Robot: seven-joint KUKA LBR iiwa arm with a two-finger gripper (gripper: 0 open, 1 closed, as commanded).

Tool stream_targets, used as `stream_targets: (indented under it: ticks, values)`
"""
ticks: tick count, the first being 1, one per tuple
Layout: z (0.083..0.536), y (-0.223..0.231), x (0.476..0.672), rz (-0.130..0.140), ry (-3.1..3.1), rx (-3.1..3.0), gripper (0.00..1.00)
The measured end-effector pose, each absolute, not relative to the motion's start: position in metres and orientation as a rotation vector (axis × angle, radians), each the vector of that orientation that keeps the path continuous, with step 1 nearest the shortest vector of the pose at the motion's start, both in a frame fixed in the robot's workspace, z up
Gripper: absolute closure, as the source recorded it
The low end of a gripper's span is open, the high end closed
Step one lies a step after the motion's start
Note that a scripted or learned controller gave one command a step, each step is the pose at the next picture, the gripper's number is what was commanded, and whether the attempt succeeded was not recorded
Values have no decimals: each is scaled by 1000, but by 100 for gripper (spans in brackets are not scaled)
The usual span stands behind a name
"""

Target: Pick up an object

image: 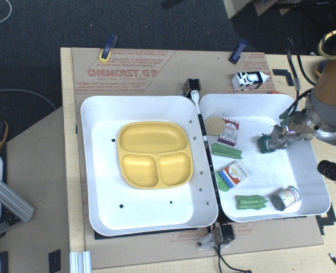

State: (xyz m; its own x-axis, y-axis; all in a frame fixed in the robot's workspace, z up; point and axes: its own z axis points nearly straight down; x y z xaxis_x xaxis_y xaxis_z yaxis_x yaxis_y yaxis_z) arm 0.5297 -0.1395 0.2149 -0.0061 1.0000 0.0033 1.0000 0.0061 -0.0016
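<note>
The tabletop (156, 67) is a pale board with red lettering printed near its far edge, and it carries two shallow white bins side by side. The left bin (99, 169) holds a large yellow plate (154, 153) divided into three compartments, one long one at the far side and two smaller ones nearer the camera. The plate sits roughly in the middle of that bin.

The right bin (304, 175) holds the small things. The grey arm (327, 107) reaches in from the right, and its pincer (277, 139) hangs low over the right-hand part of this bin, just beside a small dark green object (265, 145) that touches or nearly touches its tip. Whether the fingers are apart or closed, and whether they grip that object, I cannot tell.

Well apart from the pincer, toward the bin's left side, lie a red and white packet (229, 132), a long green piece (227, 151) just below it, and a small box in white, red and blue (233, 173) with a bit of green at its left end. Along the near edge rest a green bottle-like item (251, 202) lying flat and, just beside it to the right, a small grey and white can (286, 197) on its side.

Outside the bins, on the tabletop behind the right bin, stands a small black and white carton (250, 80). Blue and yellow clamps (107, 48) grip the board's far edge.
</note>
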Motion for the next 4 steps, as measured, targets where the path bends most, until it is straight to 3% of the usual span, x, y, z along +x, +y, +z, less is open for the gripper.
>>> stream_targets:
  ticks: [1,3,4]
  values:
    - [223,-88,547,-4,-2230,-2216,100]
    - [225,19,543,-3,-2228,-2215,100]
    - [221,7,548,-1,-2221,-2224,100]
